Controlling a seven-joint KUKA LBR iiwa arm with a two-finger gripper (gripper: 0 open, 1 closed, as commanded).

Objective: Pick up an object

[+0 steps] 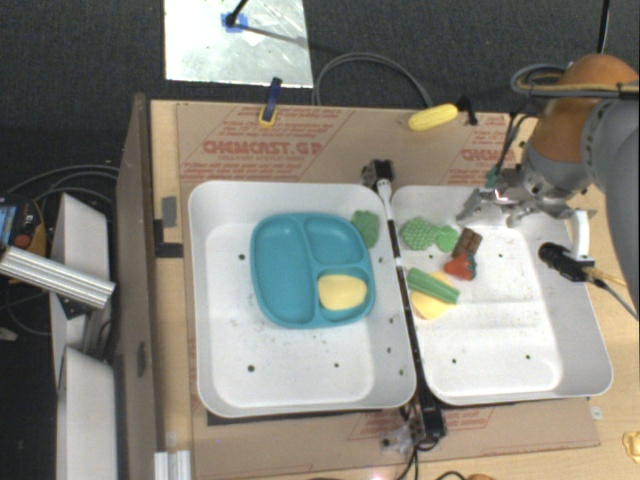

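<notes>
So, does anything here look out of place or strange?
One thing: a yellow banana-shaped toy lies outside both bins on the cardboard sheet behind them. Also, a green piece sits squeezed between the blue divided plate and the left bin's wall.

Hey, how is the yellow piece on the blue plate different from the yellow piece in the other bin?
The yellow piece on the blue divided plate, call it the plate piece, lies fully exposed in the left bin. The bin piece lies in the right bin, partly covered by a green strip. The plate piece looks larger and rounder. Both are yellow.
</notes>
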